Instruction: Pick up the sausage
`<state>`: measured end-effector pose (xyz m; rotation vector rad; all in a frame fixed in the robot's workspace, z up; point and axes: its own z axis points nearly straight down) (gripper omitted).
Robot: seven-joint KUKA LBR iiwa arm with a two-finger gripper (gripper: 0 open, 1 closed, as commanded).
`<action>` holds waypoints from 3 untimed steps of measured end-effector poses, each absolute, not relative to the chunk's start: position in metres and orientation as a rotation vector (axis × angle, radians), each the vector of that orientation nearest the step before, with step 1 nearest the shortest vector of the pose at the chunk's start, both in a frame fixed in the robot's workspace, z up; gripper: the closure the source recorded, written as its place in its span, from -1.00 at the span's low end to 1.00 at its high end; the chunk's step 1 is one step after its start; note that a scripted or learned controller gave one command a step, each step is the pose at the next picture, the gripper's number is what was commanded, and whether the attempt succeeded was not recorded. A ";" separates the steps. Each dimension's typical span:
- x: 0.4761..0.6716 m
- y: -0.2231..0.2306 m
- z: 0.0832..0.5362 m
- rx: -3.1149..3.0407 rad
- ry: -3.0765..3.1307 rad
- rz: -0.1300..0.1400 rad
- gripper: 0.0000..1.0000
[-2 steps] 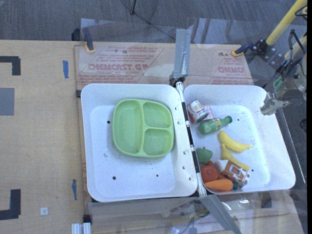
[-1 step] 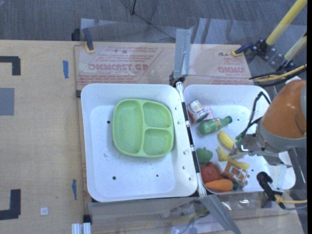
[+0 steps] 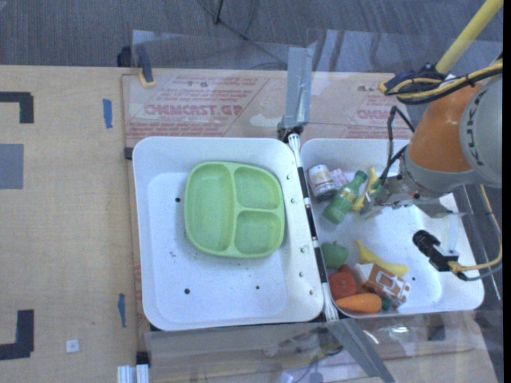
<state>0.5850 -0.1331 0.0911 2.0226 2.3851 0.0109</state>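
The gripper (image 3: 374,199), its opening unreadable, crowds the green plastic bottle (image 3: 342,202) near the right white bin's (image 3: 375,143) far edge, so it may grab that rather than the smooth orange-red sausage (image 3: 359,302) by the near edge.

My bench (image 3: 64,214) is pale wood, and two shallow white bins sit on it side by side, touching: the left bin (image 3: 160,238) and the right bin (image 3: 463,290), with a printed cardboard sheet (image 3: 200,106) behind them
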 end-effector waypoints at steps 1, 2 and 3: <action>0.625 -0.104 0.091 1.714 2.614 0.007 1.00; 0.561 -0.074 0.241 1.711 2.631 0.001 1.00; 0.561 -0.075 0.241 1.712 2.631 0.002 -1.00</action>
